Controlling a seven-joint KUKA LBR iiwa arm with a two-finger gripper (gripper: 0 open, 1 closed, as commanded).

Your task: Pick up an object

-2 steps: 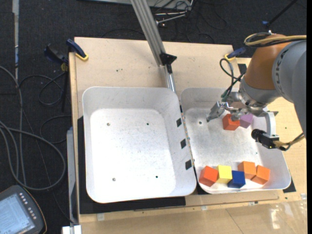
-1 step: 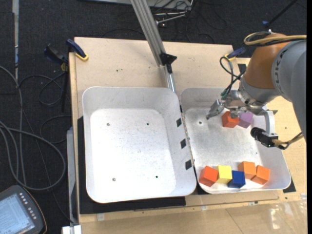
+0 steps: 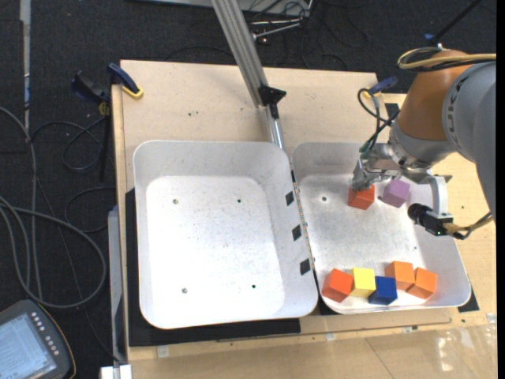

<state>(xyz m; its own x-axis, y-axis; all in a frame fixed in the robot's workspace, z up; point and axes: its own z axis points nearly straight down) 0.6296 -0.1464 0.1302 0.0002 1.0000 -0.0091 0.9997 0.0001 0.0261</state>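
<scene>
The surface [image 3: 197, 101] is a pale wooden board carrying two shallow white bins side by side, touching along their inner edges: the left bin [image 3: 150, 164] and the right bin [image 3: 331, 152]. A blue-and-yellow clamp [image 3: 126, 81] grips the surface's far left corner.

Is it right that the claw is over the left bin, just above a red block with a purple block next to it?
Not quite. The claw is over the right bin, not the left bin. The rest holds: in the camera view it sits just above the red block, with the purple block beside it.
</scene>
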